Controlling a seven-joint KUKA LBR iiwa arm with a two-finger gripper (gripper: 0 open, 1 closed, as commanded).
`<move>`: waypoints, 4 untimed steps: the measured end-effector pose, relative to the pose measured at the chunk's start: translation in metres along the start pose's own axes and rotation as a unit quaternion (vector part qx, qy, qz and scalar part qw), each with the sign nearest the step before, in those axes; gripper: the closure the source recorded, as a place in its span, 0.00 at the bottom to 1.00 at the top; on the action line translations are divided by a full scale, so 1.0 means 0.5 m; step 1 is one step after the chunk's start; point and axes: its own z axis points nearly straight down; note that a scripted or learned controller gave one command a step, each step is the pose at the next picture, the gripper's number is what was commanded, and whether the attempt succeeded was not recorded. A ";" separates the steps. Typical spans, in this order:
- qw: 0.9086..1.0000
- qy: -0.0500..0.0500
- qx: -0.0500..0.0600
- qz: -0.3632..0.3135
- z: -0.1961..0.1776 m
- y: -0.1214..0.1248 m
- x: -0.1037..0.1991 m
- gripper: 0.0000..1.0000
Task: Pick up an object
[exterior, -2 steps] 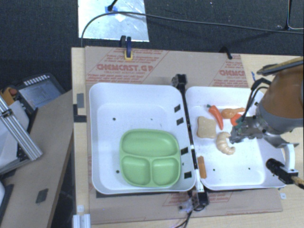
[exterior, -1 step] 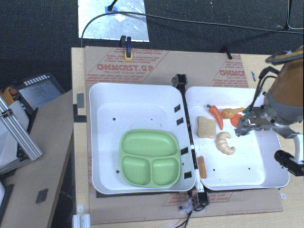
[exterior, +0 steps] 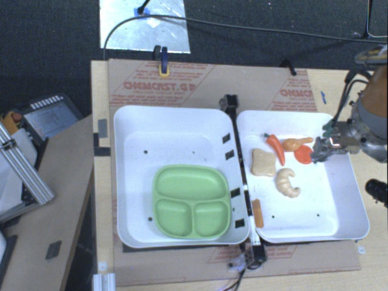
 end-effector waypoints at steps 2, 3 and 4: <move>1.000 0.002 0.004 -0.002 0.060 0.017 0.202 1.00; 1.000 0.002 0.004 -0.003 0.093 0.038 0.319 1.00; 1.000 0.002 0.004 -0.002 0.119 0.045 0.425 1.00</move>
